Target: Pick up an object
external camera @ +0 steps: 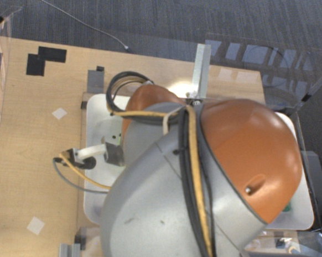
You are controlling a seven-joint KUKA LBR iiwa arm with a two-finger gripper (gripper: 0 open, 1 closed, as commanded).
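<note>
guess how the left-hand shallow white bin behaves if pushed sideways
The shallow white plastic bin looks rigidly moulded, so it likely won't flex. Low and wide, it should hardly tip. The grey bracket by its corner probably stops it sliding on the smooth wooden bench.

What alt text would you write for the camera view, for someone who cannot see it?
A large grey and orange robot arm reaches in from the right and hides most of two shallow white bins on a pale wooden bench. Part of the left bin shows beyond the arm, and a corner of the right bin at the right.
</note>
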